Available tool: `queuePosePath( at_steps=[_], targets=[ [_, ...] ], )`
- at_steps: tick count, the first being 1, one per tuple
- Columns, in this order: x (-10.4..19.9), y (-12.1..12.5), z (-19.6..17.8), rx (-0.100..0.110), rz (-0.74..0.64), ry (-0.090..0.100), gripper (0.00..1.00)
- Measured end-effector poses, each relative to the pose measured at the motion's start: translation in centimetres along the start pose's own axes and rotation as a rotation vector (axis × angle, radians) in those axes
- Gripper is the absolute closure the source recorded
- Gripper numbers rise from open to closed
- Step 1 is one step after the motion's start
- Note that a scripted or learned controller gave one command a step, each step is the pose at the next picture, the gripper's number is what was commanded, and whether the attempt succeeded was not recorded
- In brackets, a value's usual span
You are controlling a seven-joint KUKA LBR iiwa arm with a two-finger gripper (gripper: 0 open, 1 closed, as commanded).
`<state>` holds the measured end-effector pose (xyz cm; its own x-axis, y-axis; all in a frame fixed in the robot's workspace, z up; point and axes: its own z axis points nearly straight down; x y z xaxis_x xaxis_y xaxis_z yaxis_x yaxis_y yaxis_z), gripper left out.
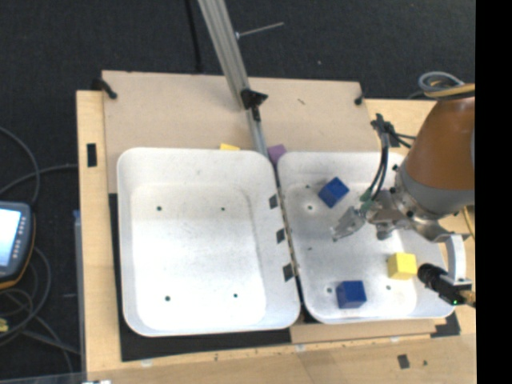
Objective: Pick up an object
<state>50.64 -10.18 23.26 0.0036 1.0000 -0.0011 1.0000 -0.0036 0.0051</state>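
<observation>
over right bin [314, 310] floor, end effector [350, 224] (mid-bin)

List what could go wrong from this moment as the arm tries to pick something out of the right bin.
1. The claw hangs over bare bin floor between the upper blue cube and the lower blue cube; closing here would likely grab nothing.
2. The yellow cube sits close beside the arm's wrist, so a sweep could knock it.
3. The lower blue cube lies near the front wall of the right white bin, leaving little finger room.
</observation>
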Motion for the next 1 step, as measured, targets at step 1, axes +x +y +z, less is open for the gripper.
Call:
queuePosePath(
  at_steps=[1],
  targets=[
    [-0.68, 5.80, 13.81, 0.002, -0.006, -0.002, 0.00]
  ],
)
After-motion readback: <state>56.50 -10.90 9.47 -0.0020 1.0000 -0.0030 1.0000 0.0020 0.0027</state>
